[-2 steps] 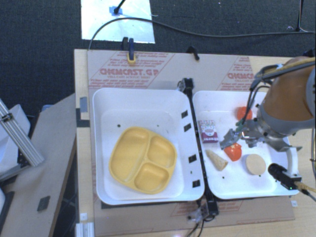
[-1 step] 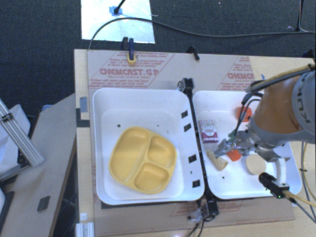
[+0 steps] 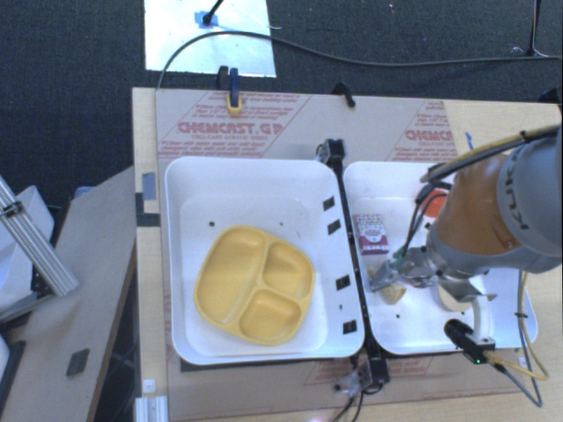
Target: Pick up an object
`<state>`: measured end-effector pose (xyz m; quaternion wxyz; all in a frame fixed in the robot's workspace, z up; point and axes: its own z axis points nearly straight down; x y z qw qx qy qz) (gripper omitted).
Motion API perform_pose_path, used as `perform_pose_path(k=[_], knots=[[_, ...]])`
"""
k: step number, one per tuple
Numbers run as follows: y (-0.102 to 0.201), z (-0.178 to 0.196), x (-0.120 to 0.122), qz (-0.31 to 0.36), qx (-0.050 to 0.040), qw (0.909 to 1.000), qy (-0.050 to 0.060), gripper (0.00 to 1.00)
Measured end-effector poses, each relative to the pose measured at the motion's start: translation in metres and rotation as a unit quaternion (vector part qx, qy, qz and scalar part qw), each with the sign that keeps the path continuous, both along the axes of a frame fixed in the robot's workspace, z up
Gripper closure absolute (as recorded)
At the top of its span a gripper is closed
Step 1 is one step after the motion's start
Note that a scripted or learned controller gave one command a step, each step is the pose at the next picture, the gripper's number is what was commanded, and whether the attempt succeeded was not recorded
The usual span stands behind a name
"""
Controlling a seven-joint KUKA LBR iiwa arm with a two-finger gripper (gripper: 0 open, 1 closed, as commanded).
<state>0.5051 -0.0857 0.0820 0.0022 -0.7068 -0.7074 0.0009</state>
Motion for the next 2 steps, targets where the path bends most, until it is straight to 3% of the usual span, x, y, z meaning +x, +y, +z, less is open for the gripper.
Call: perform_pose_path(k=[1,2], knots=[[-0.001,0.010,0.002,0.000,-0.0006,1.0000,-0.001,1.00],[-0.003,0.050,0.006,0.002,-0.0008,1.0000,-0.002,1.00]])
